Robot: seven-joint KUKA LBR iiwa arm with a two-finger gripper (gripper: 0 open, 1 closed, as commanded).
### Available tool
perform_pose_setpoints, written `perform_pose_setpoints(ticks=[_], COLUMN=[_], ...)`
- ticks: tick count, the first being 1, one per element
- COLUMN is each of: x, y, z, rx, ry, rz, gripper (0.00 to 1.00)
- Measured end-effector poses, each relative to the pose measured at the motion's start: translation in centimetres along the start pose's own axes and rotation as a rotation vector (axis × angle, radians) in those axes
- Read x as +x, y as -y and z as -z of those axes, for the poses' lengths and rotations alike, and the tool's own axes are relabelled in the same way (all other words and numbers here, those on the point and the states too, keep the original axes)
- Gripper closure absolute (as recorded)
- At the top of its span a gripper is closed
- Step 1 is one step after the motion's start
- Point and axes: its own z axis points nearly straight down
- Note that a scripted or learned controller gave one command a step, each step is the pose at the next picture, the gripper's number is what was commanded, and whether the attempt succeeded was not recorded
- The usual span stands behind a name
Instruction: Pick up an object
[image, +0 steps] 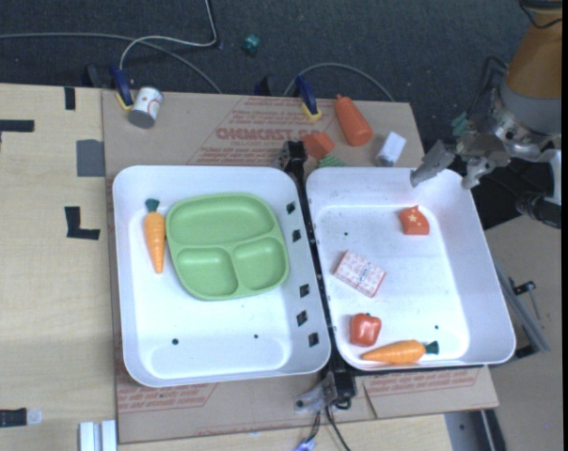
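Note:
My gripper (450, 171) hangs over the far right corner of the right bin (486, 280), its fingers open and nothing between them. In that bin lie a small red piece (414, 220) just below the gripper, a pink checked block (359, 272) in the middle, a red pepper (364, 328) and an orange carrot (397, 350) at the near edge. The left bin (134, 280) holds a green divided plate (229, 244) and a second carrot (154, 236) to the plate's left.
Behind the bins on the cardboard are an orange toy (353, 120), a small orange piece (317, 144), a white cube (391, 147) and a small can (146, 104). Cables run across the dark floor at the back.

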Motion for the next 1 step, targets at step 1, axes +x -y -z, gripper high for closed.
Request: perform_pose_setpoints(ticks=[1], x=[-4.00], y=[-1.89], z=[-14.15], rx=[0.005], ry=[-0.001], rz=[-0.001], gripper=[0.00])
